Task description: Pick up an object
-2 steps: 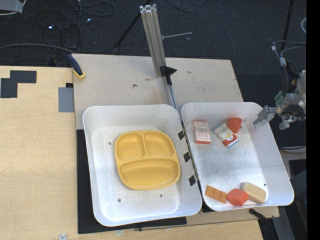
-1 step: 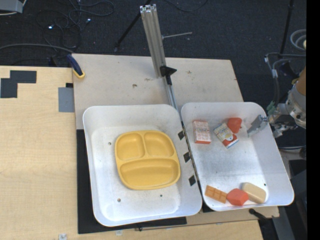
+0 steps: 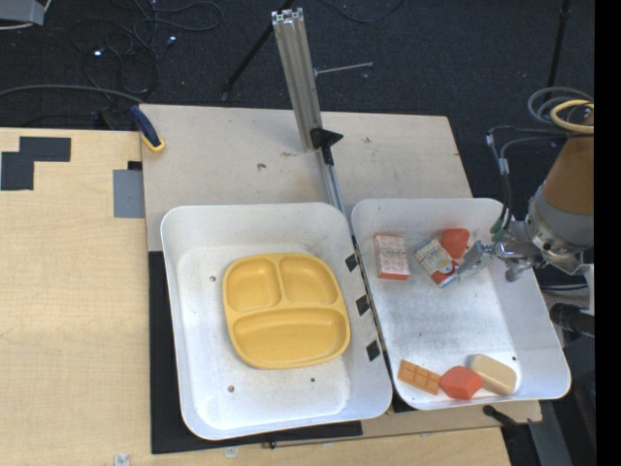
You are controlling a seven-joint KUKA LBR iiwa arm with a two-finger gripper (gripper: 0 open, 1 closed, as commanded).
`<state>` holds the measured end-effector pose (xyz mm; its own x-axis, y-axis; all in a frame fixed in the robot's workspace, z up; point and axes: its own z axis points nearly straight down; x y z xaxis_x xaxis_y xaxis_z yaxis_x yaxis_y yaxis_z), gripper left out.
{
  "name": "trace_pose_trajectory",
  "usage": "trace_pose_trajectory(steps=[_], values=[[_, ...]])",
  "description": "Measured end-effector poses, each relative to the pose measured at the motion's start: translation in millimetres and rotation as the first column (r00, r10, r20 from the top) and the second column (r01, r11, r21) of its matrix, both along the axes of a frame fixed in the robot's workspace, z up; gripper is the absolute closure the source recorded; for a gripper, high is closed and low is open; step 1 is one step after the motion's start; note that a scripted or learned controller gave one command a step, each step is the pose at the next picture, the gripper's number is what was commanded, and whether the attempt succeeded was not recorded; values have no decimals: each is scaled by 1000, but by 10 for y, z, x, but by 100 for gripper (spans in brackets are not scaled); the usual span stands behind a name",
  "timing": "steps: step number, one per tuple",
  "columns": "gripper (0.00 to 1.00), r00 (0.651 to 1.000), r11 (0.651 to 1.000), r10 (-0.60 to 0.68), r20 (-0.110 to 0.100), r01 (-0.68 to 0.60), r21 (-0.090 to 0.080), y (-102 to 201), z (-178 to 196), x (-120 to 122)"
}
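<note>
In the right bin (image 3: 524, 309), my gripper (image 3: 473, 259) reaches in from the right and hangs low at the upper right part. Just left of it lies a small white and blue packet (image 3: 434, 259), touching or nearly touching the gripper tip. A red rounded object (image 3: 454, 240) sits just behind the packet. A pink and white box (image 3: 392, 256) lies further left. At the bin's front are a brown waffle piece (image 3: 418, 376), a red block (image 3: 460, 383) and a beige bread-like piece (image 3: 494, 373).
The left bin (image 3: 184, 289) holds a yellow divided plate (image 3: 285, 309). An upright metal post (image 3: 299, 76) stands behind the bins. The arm's orange band (image 3: 572, 173) is at the right edge. A wooden board (image 3: 68, 289) lies to the left.
</note>
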<state>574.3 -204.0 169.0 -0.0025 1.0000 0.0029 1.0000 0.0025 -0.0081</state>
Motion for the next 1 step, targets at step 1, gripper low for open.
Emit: trace_pose_trajectory(steps=[1], values=[[0,1000,1000,-3,1,3,-1,-38,-451,-9]])
